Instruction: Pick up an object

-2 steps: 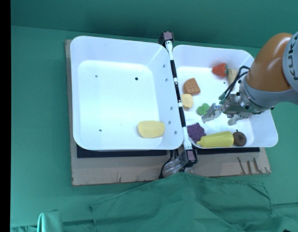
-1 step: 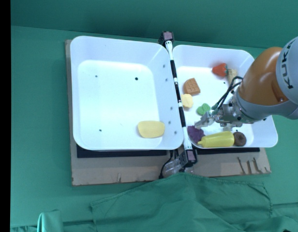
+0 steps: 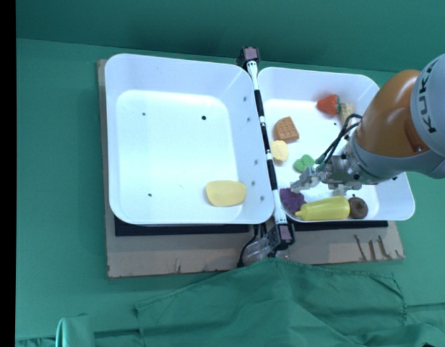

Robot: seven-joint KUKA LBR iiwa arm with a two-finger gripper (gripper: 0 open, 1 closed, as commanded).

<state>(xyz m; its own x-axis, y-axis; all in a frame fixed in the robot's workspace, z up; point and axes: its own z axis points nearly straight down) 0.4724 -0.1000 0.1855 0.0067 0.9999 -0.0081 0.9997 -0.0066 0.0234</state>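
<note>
You're looking down at two white bins side by side on a green bench w/ cardboard under them. Left bin (image 3: 136,85) is carrying one pale yellow flat piece (image 3: 225,193) near its front right corner. Right bin (image 3: 309,82) is holding the rest of the toys: orange waffle-like piece (image 3: 286,129) near the middle, small pale yellow piece (image 3: 279,150) just below it, green piece (image 3: 303,163) to the right of that, red piece (image 3: 327,105) toward the back right, purple piece (image 3: 290,199) at the front left, yellow bottle (image 3: 323,209) lying on its side along the front wall, brown ring-shaped piece (image 3: 358,208) just beside the bottle's right end. The arm is reaching in from the right, orange band over the bin's right side, and the gripper (image 3: 306,180) is hanging low over the front half of the right bin. Its fingers are sitting slightly apart, nothing betw. them that you can see. Closest things to the claw: green piece just above-left of the tips, purple piece just below-left, yellow bottle directly below. Whether the tips are touching any of them, you can't tell from this angle.
</note>
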